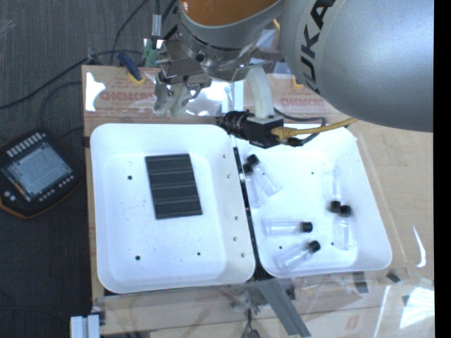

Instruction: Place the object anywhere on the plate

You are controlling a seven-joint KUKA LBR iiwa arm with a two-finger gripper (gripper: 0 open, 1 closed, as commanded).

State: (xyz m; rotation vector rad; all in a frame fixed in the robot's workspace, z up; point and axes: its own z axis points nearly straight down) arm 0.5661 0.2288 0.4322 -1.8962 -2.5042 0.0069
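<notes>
- Two white bins sit side by side at mid-frame: the left bin (113,259) carries a dark ribbed plate (173,186), and the right bin (366,255) carries the loose items.
- You have several clear vials with black caps lying flat in the right bin: one near the divider (259,176), one lower centre (287,227), one lowest (297,253), and others toward the right wall (340,220).
- Your gripper (171,96) hangs at upper centre of the frame, above the bench's far edge and beyond the left bin's upper rim, under the arm (366,41) that comes in from the upper right.
- Finger state: I cannot tell from this view whether they are spread or pressed together. Nothing is visibly carried below the wrist.
- Key relation: every vial lies down-frame and to the right of the gripper, well apart from it. The plate lies almost straight down-frame from it, nearer than any vial.
- The nearest vial is the one by the divider; its long axis runs diagonally, cap toward upper left.
- Judgement: the pick is not yet made. You should expect a move down and right, with the fingers set across the vial's long axis.
- Risk: round vials may roll when touched.
</notes>
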